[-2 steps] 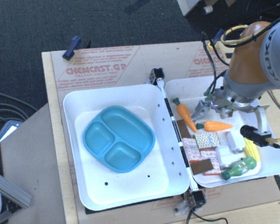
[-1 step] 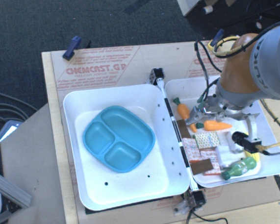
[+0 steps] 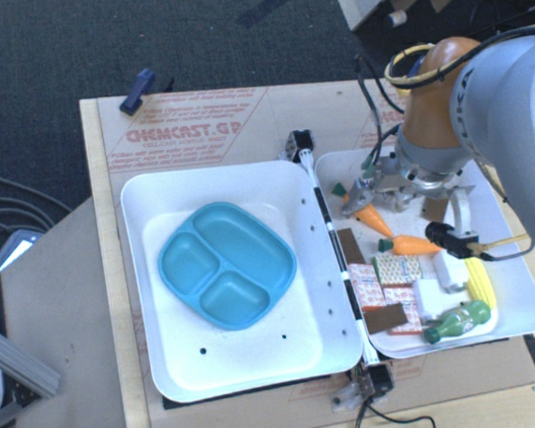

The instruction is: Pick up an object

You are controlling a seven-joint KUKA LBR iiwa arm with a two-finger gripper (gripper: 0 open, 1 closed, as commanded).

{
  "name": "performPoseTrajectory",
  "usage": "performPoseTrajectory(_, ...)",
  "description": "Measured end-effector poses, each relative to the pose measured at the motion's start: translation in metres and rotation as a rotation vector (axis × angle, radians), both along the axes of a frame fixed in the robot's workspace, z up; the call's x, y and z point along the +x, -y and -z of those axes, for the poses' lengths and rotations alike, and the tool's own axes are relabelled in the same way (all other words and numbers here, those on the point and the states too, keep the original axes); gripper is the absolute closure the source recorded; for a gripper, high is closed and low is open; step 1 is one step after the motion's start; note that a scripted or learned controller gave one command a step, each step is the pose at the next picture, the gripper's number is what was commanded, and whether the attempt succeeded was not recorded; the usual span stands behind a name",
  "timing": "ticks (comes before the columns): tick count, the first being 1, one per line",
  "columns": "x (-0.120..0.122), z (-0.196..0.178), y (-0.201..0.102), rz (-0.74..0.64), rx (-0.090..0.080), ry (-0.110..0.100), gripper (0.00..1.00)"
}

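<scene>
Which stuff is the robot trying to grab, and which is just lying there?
For the job: gripper; two carrots; green bottle; corn cob; patterned packets.

Just lying about: blue divided plate; blue clip; cables.

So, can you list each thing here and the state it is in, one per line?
Blue plate: right side up, lying flat in the left bin.
Carrots: two, lying flat in the right bin.
Green bottle: lying on its side.
Corn: lying flat.
Gripper: low over the right bin, holding nothing visible.
</scene>
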State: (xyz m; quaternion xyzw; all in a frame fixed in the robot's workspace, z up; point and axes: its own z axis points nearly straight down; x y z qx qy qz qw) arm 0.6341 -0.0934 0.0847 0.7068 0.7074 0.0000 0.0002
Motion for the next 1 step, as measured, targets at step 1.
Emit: performPoseTrajectory(1, 0.0005, -0.0102, -0.0001, -0.001, -0.001, 0.002, 1.00)
